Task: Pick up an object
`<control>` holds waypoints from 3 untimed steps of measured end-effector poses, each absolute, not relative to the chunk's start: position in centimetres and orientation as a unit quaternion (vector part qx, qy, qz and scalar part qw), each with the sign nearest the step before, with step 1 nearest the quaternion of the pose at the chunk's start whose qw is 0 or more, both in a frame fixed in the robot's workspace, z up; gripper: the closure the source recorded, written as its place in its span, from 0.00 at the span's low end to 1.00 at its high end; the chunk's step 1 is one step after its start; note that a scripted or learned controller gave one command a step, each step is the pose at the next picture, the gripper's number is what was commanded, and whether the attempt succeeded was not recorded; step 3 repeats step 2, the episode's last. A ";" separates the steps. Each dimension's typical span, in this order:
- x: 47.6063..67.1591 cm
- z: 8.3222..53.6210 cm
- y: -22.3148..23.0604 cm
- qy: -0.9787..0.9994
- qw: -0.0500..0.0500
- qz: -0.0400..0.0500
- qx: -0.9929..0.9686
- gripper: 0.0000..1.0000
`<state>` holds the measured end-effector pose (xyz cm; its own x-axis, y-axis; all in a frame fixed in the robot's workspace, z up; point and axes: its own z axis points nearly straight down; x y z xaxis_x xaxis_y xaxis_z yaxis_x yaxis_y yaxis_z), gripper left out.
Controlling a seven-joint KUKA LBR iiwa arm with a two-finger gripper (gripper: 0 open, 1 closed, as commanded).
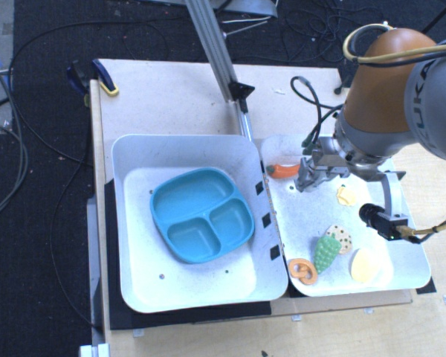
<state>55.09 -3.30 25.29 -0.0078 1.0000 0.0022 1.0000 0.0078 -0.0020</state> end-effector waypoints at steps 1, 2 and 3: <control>55.7 25.4 1.2 -0.710 0.000 -0.001 -0.704 1.00; 56.8 25.2 7.0 -0.710 0.000 -0.001 -0.704 1.00; 56.8 25.2 7.0 -0.710 0.000 -0.001 -0.704 1.00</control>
